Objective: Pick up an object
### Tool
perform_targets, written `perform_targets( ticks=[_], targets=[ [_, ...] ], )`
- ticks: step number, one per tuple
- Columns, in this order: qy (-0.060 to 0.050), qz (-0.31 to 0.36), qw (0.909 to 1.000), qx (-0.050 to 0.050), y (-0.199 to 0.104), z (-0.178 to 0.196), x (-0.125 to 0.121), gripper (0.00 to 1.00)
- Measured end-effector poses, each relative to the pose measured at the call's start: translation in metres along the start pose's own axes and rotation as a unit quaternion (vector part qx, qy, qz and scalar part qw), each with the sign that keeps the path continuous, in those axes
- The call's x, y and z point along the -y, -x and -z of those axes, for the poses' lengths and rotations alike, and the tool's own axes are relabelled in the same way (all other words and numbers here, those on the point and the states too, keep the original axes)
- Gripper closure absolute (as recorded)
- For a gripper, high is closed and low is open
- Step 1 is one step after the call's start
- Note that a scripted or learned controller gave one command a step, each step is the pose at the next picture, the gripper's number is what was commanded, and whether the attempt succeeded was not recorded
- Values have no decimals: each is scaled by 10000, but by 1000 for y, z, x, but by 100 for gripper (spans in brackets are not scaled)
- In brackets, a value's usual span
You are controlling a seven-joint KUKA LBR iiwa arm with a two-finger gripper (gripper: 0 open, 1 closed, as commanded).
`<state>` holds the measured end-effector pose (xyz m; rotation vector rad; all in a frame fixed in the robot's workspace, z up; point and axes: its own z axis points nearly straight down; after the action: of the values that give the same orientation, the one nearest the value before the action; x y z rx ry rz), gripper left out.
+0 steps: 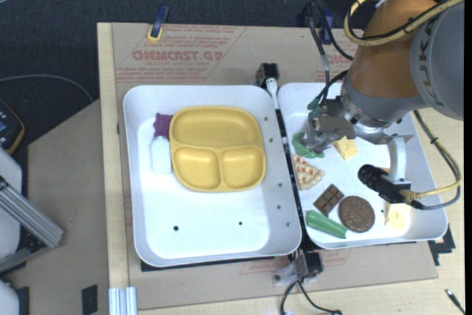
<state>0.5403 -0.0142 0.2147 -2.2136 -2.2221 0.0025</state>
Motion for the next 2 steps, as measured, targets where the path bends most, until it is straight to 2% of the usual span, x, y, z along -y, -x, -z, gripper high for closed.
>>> perform_targets(
  ticks=[1,2],
  targets=[
    [39,-21,10000,13,4,19,6,100],
    [37,-21,10000,15,10,14,-7,100]
  ],
)
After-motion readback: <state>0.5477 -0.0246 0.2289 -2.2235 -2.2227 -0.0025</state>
